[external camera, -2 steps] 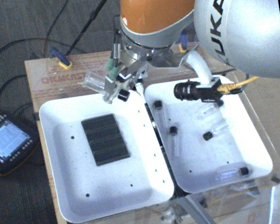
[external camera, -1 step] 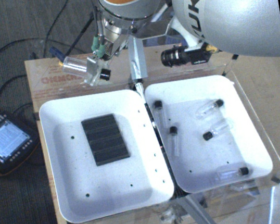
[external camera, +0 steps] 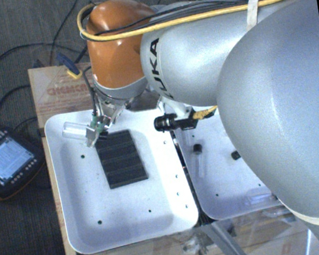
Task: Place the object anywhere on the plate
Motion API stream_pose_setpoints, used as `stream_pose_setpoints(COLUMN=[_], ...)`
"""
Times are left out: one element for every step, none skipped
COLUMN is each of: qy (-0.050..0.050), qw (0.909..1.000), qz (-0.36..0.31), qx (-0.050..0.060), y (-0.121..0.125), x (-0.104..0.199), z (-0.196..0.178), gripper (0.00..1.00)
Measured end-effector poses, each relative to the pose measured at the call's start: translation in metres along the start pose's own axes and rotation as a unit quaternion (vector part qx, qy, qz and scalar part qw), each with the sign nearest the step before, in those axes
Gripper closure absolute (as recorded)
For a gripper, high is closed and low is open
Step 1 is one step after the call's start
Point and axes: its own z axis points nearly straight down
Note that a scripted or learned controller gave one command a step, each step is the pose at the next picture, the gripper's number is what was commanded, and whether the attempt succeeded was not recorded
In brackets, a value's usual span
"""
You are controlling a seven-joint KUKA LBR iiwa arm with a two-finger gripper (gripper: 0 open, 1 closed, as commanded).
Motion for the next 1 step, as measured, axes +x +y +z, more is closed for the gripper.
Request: stream_pose_setpoints(qy=[-0.001], qw=[0.9832], qz=[-0.182], qx=[-0.002], y=[0.0261], x=[-0.0008], z=[-0.0202], gripper=[1.0])
